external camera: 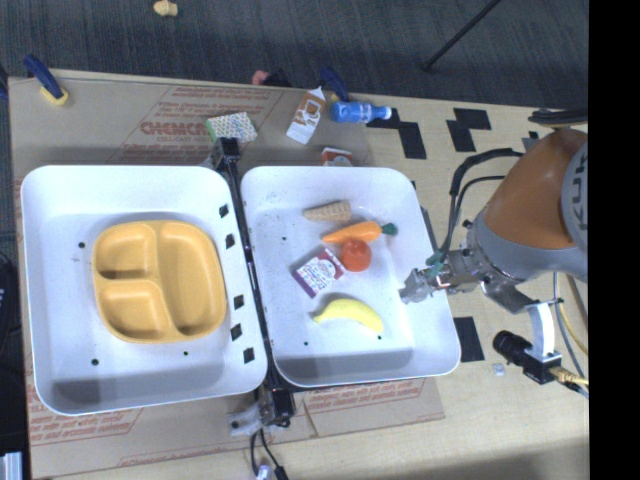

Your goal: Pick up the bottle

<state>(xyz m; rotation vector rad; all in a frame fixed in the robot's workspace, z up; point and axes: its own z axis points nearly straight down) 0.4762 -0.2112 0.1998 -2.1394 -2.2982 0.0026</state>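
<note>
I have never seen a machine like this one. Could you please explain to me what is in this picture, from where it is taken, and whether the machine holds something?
One camera looks down at a slant on a bench. The grey and orange shape at the right is a robot arm; its gripper, a two-finger claw, sits over the right rim of the right bin. I see nothing between its fingers. That white bin holds a toy carrot, a tomato, a banana, a small packet and a tan piece. The left bin holds a yellow divided plate. The blue bottle it should pick up lies on the bench behind the bins, untouched.
</note>
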